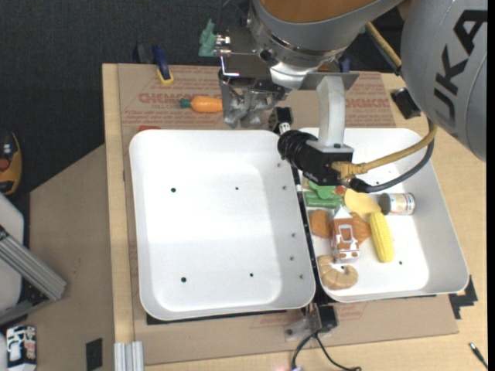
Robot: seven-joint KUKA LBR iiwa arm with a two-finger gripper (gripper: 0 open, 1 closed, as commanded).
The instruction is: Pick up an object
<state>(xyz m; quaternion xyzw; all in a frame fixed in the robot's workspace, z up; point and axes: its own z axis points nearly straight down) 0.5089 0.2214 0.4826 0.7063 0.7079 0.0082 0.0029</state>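
Note:
My gripper (246,111) hangs under the big grey and orange wrist, over the cardboard just behind the back edge of the left bin (209,222). An orange carrot-like toy (206,104) lies on the cardboard close to the gripper's left. The right bin (433,230) holds the other objects, crowded along its left side: a green piece (321,199), a yellow rounded fruit (357,202), a corn cob (380,236), a small can (399,203), a brown item (342,224) with a white and red toy (346,244) on it, and a tan disc (339,273).
A black fitting (308,155) with a yellow hose (394,158) hangs from the arm over the ridge between the bins. A blue and yellow clamp (162,64) and a green clamp (207,39) sit at the bench's back edge.

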